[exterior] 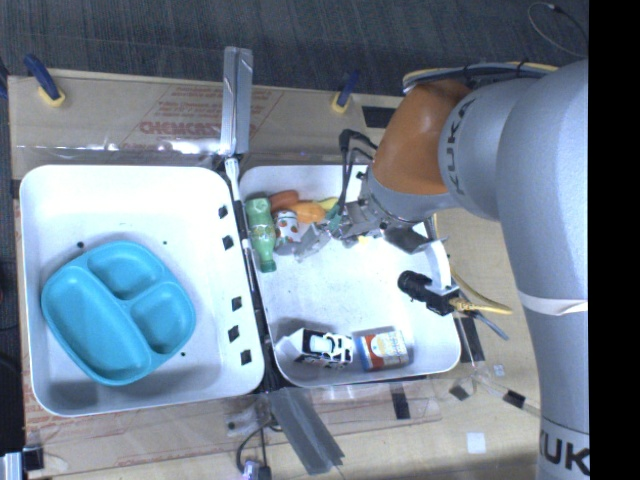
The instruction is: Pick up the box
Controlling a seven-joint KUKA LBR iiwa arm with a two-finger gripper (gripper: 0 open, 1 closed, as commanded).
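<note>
The grey arm (520, 168) reaches into the right bin (350, 378). Its gripper (318, 236) sits at the bin's far side; finger state cannot be determined. A blue three-compartment plate (115, 313) lies well to the gripper's left, in the left bin (60, 193). The box (383, 348), small and rectangular with a red-and-white printed face, lies nearer the camera than the gripper, well apart from it. A green bottle (262, 233) lies just left of the gripper.

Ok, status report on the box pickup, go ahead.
Gripper low in right bin's far end, by green bottle. Box untouched at near wall, beside black-and-white item.
</note>
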